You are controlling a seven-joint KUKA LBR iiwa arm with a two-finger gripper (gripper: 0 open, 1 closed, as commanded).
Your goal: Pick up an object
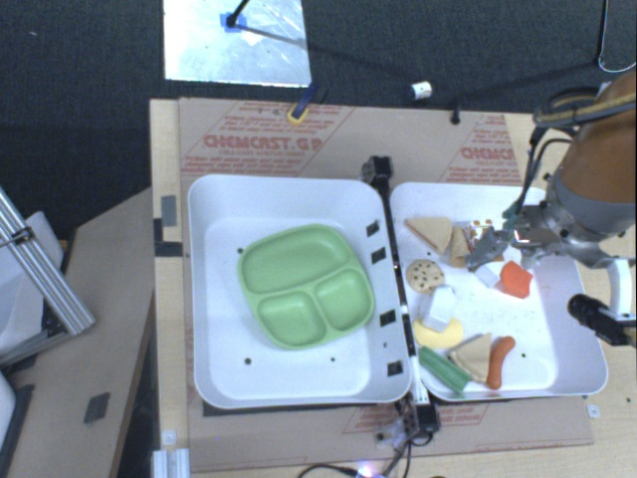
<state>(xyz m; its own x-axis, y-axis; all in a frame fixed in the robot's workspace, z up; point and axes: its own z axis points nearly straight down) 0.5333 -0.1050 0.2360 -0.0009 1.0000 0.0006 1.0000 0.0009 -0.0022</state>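
The right bin (577, 366) holds several toy foods. A tan bread wedge (430, 232) lies at its far left, with a chocolate-chip cookie (425, 274) just in front of it. A white block (440, 306) and a yellow piece (439, 335) sit lower down. A green stick (443, 369), a bread slice (473, 355) and a red sausage (501, 360) lie near the front wall. My gripper (485, 247) hangs over the far middle of this bin, between the bread wedge and an orange-red piece (515, 280). A small white piece (488, 276) lies just below it.
The left bin (214, 347) carries a green divided plate (304, 285). Black clips line the wall between the two bins (393, 297). A metal sheet (237, 28) lies beyond the bench, and the arm comes in from the right.
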